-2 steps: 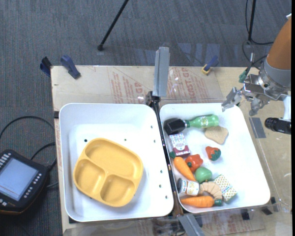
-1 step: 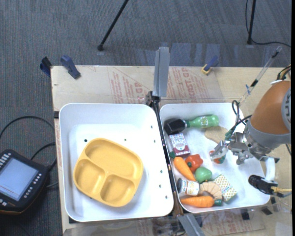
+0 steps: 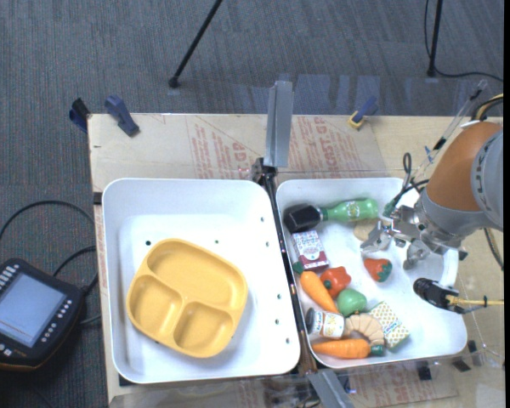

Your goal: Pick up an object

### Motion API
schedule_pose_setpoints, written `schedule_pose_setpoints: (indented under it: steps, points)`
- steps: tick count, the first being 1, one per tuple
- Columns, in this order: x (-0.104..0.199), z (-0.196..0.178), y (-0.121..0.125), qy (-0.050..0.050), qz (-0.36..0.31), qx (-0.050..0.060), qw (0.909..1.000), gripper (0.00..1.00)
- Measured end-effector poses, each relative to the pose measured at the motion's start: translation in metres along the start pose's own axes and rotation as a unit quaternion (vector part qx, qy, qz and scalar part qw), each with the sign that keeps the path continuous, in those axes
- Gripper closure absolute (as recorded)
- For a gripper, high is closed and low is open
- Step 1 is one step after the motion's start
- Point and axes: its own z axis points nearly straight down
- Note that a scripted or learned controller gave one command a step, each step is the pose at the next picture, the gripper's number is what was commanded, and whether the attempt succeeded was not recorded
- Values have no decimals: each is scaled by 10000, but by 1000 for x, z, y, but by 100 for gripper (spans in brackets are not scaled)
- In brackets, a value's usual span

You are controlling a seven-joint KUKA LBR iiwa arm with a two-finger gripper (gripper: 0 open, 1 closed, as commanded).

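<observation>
Right now the gripper [image 3: 394, 246] hangs low in the right bin [image 3: 456, 330], upper-right part, with the grey arm [image 3: 459, 189] coming in from the right; whether its jaws are released or clenched I cannot tell, metal parts blur together at this angle, and nothing is clearly between them. Closest candidate is a small red toy vegetable [image 3: 376, 269], lying on the bin floor just beside the gripper tip, apart from the other toys. Looks like hollow plastic play food, so probably light, stiff and a bit slick, rounded, likely to roll or squirt out if pinched off-centre; best taken across its widest middle. Other stuff in this bin: green bottle [image 3: 350, 210] along the top, black object [image 3: 301, 218] next to it, small red box [image 3: 309, 248], 2 carrots [image 3: 317, 290] [image 3: 342, 348], red pepper [image 3: 336, 277], green toy [image 3: 351, 301]. Left bin [image 3: 119, 219] holds 1 yellow divided tray [image 3: 185, 296], well apart from the gripper
</observation>
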Motion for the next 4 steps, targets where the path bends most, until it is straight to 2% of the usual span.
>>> schedule_pose_setpoints:
  steps: [1, 2, 3, 4]
  points:
    - [0, 0, 0, 0, 0, 0, 10000, 0]
    - [-2, -10, 0, -11, 8, 5, 10000, 100]
    - [47, 2, -91, -37, 1089, -4, 9940, 100]
    - [33, -130, -42, -23, 1631, -72, 9866, 100]
